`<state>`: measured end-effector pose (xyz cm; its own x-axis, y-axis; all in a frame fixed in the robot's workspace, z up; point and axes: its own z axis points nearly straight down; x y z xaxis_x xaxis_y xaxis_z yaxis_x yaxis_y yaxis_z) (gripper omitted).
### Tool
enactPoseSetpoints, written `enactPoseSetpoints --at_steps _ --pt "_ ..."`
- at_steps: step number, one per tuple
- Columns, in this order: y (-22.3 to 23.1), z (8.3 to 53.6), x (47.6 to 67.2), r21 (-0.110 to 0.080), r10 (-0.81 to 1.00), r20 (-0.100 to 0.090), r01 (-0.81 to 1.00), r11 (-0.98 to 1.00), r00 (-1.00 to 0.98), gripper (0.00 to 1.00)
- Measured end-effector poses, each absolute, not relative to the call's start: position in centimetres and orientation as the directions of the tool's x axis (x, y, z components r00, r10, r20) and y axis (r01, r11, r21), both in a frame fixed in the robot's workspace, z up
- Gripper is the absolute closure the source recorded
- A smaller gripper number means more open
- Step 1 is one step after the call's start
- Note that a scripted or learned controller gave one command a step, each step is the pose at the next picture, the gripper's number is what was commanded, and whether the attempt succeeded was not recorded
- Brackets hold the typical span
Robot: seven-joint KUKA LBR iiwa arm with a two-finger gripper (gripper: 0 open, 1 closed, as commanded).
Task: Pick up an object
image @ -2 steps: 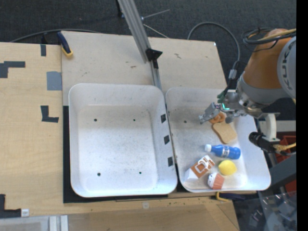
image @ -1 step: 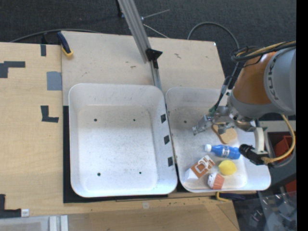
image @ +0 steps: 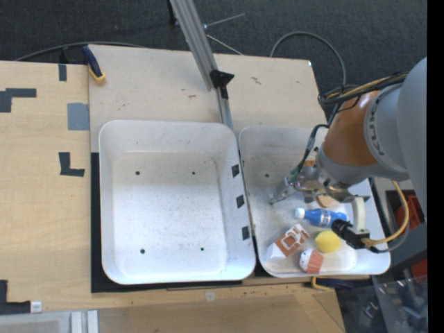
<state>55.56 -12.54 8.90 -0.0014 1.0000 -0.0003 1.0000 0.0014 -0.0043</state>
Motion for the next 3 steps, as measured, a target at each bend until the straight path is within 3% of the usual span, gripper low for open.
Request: enactPoseSetpoints --at_steps 1,3 --pt "-12.5 10.1 55.6 -0.003 1.0 0.001 1.0 0.002 -0.002 1.0" --pt "-12.8 20.5 55.8 0.005 1.0 -0.001 1.0 0.001 -0.001 1.0"
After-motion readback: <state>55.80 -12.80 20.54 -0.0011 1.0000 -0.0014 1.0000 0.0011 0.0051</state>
